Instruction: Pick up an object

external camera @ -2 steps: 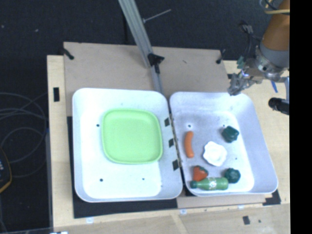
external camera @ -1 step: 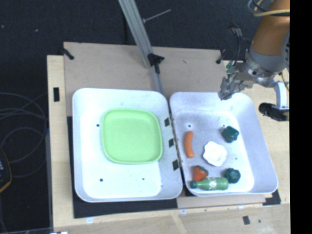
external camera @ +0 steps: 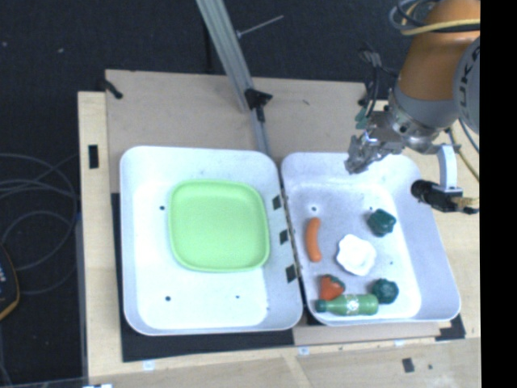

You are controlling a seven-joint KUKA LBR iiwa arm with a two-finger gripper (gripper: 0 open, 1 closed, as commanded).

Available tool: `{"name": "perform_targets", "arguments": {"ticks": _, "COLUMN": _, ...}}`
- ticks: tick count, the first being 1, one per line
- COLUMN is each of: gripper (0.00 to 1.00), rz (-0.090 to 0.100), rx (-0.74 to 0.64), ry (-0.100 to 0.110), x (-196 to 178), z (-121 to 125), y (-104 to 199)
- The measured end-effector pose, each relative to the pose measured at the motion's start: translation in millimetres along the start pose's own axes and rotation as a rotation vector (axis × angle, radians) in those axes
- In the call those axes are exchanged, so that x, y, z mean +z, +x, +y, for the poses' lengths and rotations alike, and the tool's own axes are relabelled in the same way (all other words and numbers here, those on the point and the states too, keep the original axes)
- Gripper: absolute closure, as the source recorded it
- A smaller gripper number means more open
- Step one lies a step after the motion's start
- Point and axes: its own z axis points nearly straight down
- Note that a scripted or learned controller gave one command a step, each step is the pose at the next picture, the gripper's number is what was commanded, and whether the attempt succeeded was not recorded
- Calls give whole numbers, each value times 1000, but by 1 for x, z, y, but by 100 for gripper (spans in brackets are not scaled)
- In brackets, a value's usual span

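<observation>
Gripper (external camera: 359, 162), fingers indistinct, so spread or pressed together cannot be told, hangs over the right bin's (external camera: 432, 297) far edge. Below it lie an orange sausage (external camera: 313, 239), a white lump (external camera: 356, 254), two dark green pieces (external camera: 381, 221) (external camera: 385, 290), a red piece (external camera: 330, 286), and a green bottle (external camera: 349, 304). Leftward, a green plate (external camera: 218, 225) sits in the left bin (external camera: 145, 297).

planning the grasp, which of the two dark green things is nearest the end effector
The upper dark green object, by the right bin's far right side; the other dark green one lies at the near edge beside the bottle.
</observation>
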Motion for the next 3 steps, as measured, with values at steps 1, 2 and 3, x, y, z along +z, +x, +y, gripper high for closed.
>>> {"name": "perform_targets", "arguments": {"ticks": 1, "gripper": 100, "rz": 0, "rx": -1, "ry": 0, "x": -7, "z": -19, "y": 51}}
{"name": "perform_targets", "arguments": {"ticks": 2, "gripper": 100, "rz": 0, "rx": 0, "ry": 2, "x": 7, "z": -35, "y": 95}}
{"name": "perform_targets", "arguments": {"ticks": 3, "gripper": 100, "rz": 0, "rx": -1, "ry": 1, "x": 0, "z": -51, "y": 145}}
